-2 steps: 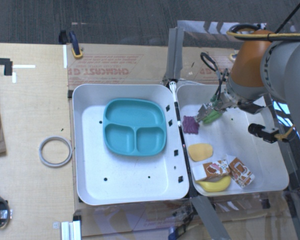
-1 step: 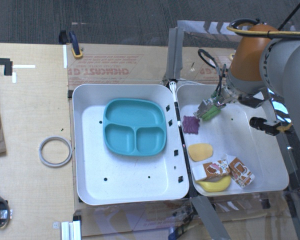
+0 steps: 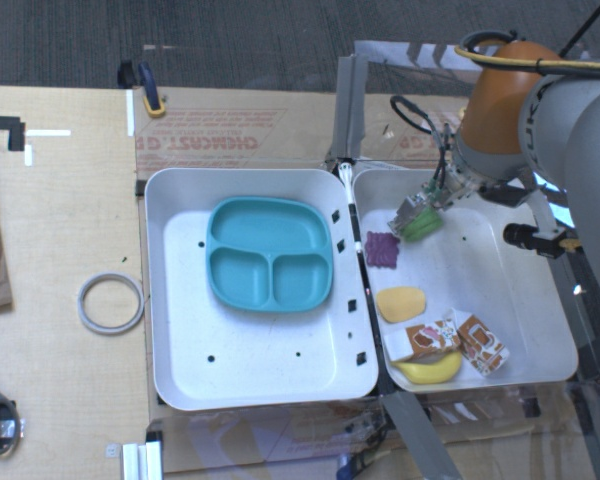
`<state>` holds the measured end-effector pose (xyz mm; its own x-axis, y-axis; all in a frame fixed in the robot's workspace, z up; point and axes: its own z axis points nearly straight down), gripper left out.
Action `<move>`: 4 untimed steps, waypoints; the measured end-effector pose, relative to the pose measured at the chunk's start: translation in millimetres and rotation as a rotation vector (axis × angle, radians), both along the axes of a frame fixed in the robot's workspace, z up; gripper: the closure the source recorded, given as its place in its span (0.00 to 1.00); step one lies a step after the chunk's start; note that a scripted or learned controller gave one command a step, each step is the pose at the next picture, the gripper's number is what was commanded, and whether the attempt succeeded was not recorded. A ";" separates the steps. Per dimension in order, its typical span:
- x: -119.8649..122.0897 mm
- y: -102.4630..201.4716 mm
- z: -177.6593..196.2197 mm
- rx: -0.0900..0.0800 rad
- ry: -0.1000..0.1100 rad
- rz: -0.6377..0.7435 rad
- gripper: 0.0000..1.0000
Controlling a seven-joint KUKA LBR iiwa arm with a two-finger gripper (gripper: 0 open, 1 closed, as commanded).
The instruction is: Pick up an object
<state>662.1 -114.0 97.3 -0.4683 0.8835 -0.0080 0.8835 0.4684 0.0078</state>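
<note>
Nearest us, at the front of the right bin [image 3: 540,348], we see a yellow banana [image 3: 430,369] lying against the front wall, with two orange-and-white snack packets [image 3: 458,340] just behind it, touching one another. A little further back lies a flat yellow piece [image 3: 401,303], and behind that a small purple piece [image 3: 382,249] close to the wall between the bins. In the left bin [image 3: 180,348] a teal divided plate [image 3: 271,254] sits toward the back, with three compartments. Out on the bench to the left we find a ring of tape [image 3: 111,302]. Further back in the right bin, the gripper [image 3: 417,214] hangs low over a green object [image 3: 421,225], touching or nearly touching it. We cannot tell how far open it is, nor whether it has any hold on the green object. Behind it rises the grey arm [image 3: 570,138] with its orange band.
</note>
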 end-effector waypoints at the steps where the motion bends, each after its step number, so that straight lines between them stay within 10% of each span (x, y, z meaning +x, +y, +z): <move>1: -2.6 -14.3 0.4 -0.004 0.010 0.383 0.00; 3: -10.1 -0.6 -3.8 0.000 0.008 0.348 0.00; 4: -9.0 -1.5 6.9 -0.001 0.003 0.346 1.00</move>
